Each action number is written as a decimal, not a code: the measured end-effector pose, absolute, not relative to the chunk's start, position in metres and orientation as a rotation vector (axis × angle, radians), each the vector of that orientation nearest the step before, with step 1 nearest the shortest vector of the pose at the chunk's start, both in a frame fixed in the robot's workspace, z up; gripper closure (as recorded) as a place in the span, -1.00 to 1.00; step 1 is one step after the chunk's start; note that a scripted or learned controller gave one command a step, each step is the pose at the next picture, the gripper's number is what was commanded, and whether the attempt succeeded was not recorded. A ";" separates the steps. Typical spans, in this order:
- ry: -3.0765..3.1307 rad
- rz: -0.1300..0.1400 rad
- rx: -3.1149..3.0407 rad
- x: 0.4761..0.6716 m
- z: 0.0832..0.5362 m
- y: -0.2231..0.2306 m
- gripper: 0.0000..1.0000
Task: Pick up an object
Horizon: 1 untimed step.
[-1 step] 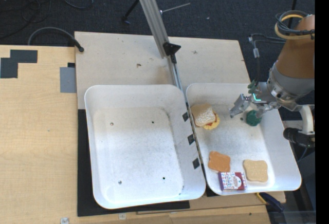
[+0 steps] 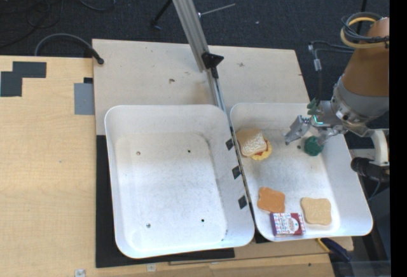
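Note:
My gripper (image 2: 305, 136) hangs over the far right part of the right bin (image 2: 356, 206), and its fingers look spread, so it is open. A small dark green round object (image 2: 313, 147) sits at the tip of the nearer finger, not clearly between the two. A sandwich half (image 2: 254, 143) lies to the gripper's left, near the bin's left wall. An orange toast piece (image 2: 271, 199), a tan bread slice (image 2: 316, 211) and a small pink box (image 2: 287, 224) lie toward the front of that bin.
The left bin (image 2: 121, 142) stands beside the right one, with black clips (image 2: 236, 171) along the shared wall. A slanted aluminium rail (image 2: 191, 21) rises behind the bins. The arm's grey body (image 2: 365, 79) overhangs the right bin's far corner.

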<state>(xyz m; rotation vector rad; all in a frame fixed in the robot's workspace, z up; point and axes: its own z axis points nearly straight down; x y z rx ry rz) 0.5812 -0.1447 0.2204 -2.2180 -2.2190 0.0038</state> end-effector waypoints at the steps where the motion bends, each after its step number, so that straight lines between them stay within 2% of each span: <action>1: -2.214 0.009 -2.215 0.578 0.156 -0.147 -1.00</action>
